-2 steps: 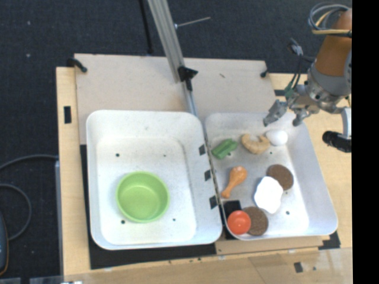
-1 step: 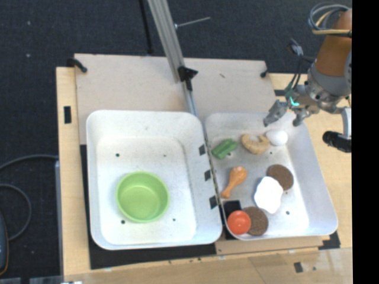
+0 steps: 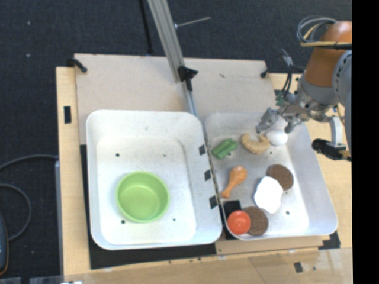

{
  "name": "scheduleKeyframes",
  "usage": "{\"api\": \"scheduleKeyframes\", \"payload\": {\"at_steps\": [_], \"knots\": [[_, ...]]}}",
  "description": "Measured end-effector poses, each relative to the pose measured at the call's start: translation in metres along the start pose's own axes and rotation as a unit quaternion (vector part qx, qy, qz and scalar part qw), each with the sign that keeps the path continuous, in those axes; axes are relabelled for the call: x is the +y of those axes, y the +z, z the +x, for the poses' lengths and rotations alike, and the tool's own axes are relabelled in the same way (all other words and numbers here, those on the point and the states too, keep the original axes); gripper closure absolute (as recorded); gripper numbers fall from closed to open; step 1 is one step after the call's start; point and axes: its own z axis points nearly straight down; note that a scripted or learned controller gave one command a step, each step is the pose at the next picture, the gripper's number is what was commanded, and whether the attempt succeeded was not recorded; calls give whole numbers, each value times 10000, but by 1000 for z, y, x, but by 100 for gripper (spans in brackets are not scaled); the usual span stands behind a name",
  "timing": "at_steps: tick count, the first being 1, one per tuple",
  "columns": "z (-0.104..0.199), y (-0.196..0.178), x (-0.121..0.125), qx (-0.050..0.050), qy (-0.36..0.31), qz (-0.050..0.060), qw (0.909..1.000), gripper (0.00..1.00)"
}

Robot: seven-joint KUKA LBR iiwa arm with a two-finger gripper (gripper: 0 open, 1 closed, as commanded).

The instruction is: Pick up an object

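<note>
I saw the gripper (image 3: 277, 127) at the upper right of the frame, its fingers closed on a small white ball (image 3: 276, 138) over the right bin (image 3: 314, 176). A tan piece (image 3: 254, 144) lay just left of the ball, a green bowl (image 3: 142, 197) in the left bin (image 3: 112, 135).
</note>
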Motion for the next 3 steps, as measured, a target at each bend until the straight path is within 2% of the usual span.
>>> {"api": "scheduleKeyframes", "payload": {"at_steps": [1, 2, 3], "knots": [[-5, 25, 5, -56, 3, -111, 9999, 0], [-6, 15, 5, -66, -19, -126, 9999, 100], [-8, -41, 17, -2, 2, -54, 10000, 100]]}}
